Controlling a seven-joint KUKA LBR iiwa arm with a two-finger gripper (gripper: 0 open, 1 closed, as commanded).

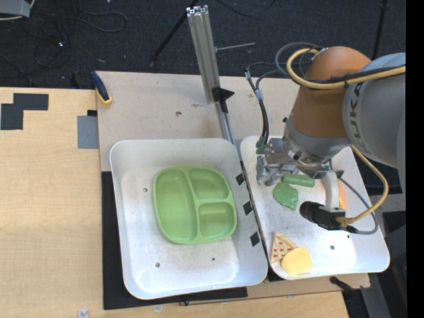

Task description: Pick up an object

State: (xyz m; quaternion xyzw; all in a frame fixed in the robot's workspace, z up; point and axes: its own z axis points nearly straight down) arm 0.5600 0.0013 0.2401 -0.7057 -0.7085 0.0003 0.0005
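**Operator:** Where is my gripper?

**Observer:** Your gripper (268,171) sits low over the right bin (361,254), at that bin's far left part, close to the wall it shares with the left bin (126,177). The arm (331,105) comes in from the right, and its orange band hangs above the bin's far end.

**Operator:** Released or clenched?

**Observer:** You cannot tell from this angle, because the wrist covers the tip, and I cannot tell either.

**Operator:** What can I pick from?

**Observer:** A flat green piece (287,195) lies in the right bin just beside your gripper, on the near side. A thin green stick (299,181) lies right behind it, pointing to the right. An orange piece (342,197) sits farther right, partly behind the cables. Toward the near edge of the same bin you have a waffle-patterned wedge (281,246), and a yellow lump (297,261) touches it.

**Operator:** And the other bin?

**Observer:** There you have a green divided plate (194,204), lying flat near the middle, well apart from your gripper.
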